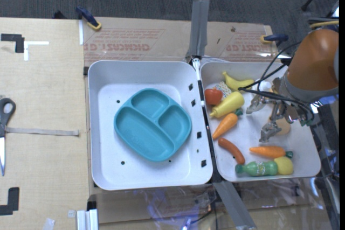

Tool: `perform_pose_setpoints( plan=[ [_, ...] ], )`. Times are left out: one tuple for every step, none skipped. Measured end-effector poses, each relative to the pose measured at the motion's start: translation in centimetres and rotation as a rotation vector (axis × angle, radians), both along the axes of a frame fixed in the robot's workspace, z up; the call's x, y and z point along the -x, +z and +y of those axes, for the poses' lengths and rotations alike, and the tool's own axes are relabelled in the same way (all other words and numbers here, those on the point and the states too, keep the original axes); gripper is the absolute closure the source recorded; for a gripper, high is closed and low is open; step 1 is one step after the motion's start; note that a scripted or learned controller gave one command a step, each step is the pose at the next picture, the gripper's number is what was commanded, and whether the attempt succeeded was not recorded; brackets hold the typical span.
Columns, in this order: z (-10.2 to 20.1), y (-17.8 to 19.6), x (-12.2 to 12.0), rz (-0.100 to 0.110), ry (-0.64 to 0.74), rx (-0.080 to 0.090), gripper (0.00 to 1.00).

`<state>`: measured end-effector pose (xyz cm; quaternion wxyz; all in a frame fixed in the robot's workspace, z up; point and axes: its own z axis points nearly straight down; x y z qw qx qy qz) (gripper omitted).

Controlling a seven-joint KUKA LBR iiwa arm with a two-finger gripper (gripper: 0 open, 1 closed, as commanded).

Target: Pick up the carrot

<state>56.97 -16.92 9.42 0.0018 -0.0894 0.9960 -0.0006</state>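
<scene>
An orange carrot (pixel 225 124) lies slanted in the left part of the right bin (pixel 307 172), just below a yellow vegetable (pixel 227 104). A second, smaller carrot (pixel 268 152) with a green tip lies flat near the bin's front. My gripper (pixel 261 119) hangs over the middle of the right bin, between the two carrots and above both. It is open, with nothing between its fingers (pixel 268 131). The first carrot is some way to its left and the smaller one is just below it.
The right bin also holds a banana (pixel 237 82), a red tomato (pixel 213 96), a red chili (pixel 232 150), a green bottle (pixel 256 169), a yellow lemon (pixel 284 166) and a tan item (pixel 283 127) under the wrist. A blue divided plate (pixel 152 124) sits in the left bin (pixel 108 169).
</scene>
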Motion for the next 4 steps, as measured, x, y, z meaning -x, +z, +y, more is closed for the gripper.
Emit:
perform_pose_setpoints(
  plan=[
    [6.6, -0.2, -0.4, 0.001, -0.034, -0.001, 0.00],
    [7.4, -0.1, 4.8, -0.001, -0.117, -0.001, 0.00],
    [7.3, -0.1, 7.8, -0.002, -0.461, -0.002, 0.00],
    [1.7, 0.2, 8.6, -0.017, -0.222, 0.002, 0.00]
  ],
)
